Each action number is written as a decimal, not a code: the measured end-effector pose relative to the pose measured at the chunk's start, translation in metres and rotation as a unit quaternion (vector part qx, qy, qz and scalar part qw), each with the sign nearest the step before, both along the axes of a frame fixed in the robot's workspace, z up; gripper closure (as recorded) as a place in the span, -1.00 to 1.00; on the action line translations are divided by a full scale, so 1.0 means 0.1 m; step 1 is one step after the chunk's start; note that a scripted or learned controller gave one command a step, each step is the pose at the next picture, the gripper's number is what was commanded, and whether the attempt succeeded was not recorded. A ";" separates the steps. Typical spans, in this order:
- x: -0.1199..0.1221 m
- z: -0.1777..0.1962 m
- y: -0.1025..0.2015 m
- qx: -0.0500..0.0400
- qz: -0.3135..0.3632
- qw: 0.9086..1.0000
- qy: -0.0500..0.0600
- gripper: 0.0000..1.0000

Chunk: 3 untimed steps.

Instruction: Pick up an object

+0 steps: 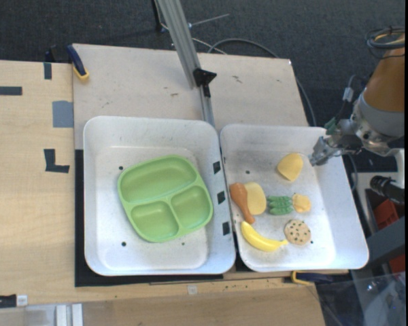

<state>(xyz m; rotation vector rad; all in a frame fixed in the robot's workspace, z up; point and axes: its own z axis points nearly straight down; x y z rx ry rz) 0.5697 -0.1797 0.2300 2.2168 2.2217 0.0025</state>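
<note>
Cut off and unclear

The arm (384, 94) runs off the right edge. The claw (321, 152) is blurred and small. The green toy (280, 204) is too small to identify.

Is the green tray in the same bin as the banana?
No, the green tray lies alone in the left bin, while the banana lies in the right bin.

Brightness: even, moderately bright, diffuse overhead light.
Shadows: soft and short, faint under the green tray (165, 197) and along the rims of the white bins (95, 182).
Glare: mild wash on the bin floors, no hard hotspots.
Sharpness: generally soft, low resolution; small food items (272, 206) smeared at edges.
Arm (384, 94): slightly blurred at right.
Dark floor (292, 12): grainy, little detail.
Colour: slightly washed on the desk (27, 202).
</note>
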 end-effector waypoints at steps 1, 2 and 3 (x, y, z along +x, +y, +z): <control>0.02 -0.07 0.45 0.001 0.002 1.000 0.003 1.00; 0.03 0.03 0.98 0.002 0.003 1.000 0.002 1.00; 0.13 0.05 1.60 0.002 0.003 1.000 0.002 1.00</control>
